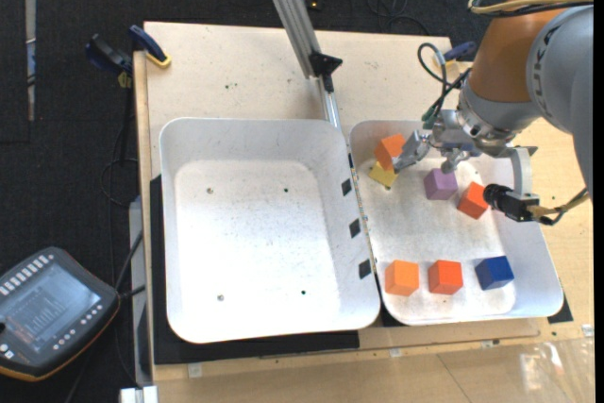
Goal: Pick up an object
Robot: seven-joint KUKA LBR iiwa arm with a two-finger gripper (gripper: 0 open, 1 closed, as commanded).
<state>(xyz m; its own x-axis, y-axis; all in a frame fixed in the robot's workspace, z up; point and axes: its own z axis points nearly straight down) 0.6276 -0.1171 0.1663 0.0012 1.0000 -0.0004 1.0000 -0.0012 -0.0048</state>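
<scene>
In the right bin (528, 297), my gripper (429, 162) hangs over the far part with its fingers spread and nothing between them. One fingertip (406, 157) points toward an orange block (389, 148) and a yellow block (382, 174) at the bin's far left. The other fingertip sits just above a purple block (440, 184). A red-orange block (472, 201) lies to the right of the purple one. Along the near wall sit an orange block (402, 277), a red-orange block (445, 277) and a blue block (494, 272).
The left bin (179, 203) stands beside the right one, with only dark specks on its floor. A slanted metal pole (288, 0) ends in a clamp at the bins' far junction. A teach pendant (47, 311) lies at the lower left, off the bench.
</scene>
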